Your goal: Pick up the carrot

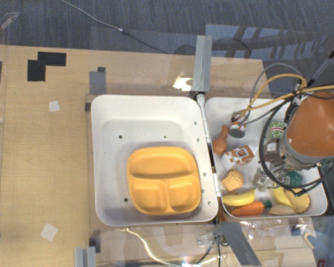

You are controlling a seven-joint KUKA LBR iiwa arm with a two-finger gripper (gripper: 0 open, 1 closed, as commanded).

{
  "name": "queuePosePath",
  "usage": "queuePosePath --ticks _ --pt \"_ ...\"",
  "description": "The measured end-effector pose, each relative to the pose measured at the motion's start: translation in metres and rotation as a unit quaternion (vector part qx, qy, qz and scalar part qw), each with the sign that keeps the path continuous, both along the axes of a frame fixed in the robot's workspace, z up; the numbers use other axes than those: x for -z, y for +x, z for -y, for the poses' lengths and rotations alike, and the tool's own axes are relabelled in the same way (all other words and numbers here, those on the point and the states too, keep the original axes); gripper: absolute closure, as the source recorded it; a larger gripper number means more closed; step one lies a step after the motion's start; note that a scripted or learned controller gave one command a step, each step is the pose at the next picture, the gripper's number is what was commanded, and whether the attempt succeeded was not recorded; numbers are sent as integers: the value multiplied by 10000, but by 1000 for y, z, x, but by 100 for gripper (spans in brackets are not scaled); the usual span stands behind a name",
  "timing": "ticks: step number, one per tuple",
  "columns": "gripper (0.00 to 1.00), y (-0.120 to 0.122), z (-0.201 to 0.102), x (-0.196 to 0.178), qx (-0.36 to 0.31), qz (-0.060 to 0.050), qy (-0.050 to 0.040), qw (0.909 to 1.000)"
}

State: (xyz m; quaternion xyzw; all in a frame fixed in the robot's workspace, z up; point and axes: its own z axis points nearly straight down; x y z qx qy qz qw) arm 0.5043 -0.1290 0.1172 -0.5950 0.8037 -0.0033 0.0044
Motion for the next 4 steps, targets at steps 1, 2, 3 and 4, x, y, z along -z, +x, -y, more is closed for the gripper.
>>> queuePosePath --ticks 1,2,3,4 --pt "100 -15 74 -107 -248 17 -34 9997" --pt "100 -15 77 -168 -2368 -6 -29 9716" --pt "100 8 68 -24 -3590 -54 16 9333" --pt "100 41 15 -106 -4252 -2 -35 9051"
